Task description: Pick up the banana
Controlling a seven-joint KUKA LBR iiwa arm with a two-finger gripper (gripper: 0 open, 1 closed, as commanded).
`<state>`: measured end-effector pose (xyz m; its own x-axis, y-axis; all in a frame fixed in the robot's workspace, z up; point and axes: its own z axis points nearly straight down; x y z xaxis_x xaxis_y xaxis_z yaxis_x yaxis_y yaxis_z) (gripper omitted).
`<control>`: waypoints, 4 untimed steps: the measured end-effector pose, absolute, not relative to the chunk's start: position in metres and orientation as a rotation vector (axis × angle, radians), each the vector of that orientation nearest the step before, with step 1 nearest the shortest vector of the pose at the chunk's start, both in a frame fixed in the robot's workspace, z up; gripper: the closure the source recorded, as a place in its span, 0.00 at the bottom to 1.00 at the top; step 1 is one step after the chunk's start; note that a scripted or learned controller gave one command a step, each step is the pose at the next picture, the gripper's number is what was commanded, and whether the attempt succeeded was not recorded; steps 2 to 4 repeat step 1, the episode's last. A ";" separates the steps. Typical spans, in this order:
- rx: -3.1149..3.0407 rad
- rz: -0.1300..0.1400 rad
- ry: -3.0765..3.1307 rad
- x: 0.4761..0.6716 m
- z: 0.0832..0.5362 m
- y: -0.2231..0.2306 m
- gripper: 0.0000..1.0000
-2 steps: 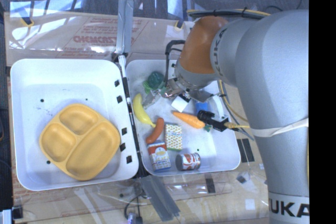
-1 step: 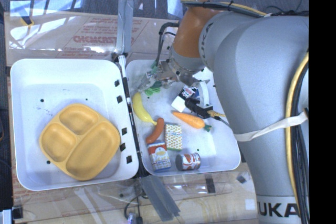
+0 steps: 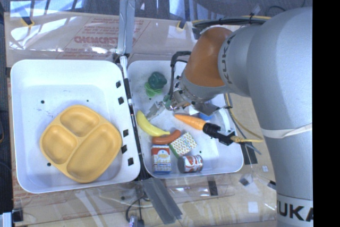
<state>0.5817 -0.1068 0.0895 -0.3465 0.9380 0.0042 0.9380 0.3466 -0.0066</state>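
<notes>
While the tool [image 3: 159, 108] hangs low inside the right bin [image 3: 234, 165], its thin metal fingers appear slightly spread with nothing between them. Just below and to the left of its tips lies the banana [image 3: 147, 125], flat on the bin floor near the left wall. A sausage [image 3: 166, 137] touches the banana's lower end, and a carrot [image 3: 190, 122] lies to the right. A yellow divided plate [image 3: 79, 142] sits in the left bin [image 3: 26, 87].
</notes>
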 end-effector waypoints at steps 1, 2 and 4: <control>-1.825 0.003 -2.550 0.508 0.090 -0.110 0.00; -1.825 0.003 -2.550 0.508 0.090 -0.110 0.00; -1.825 0.003 -2.550 0.508 0.090 -0.110 0.00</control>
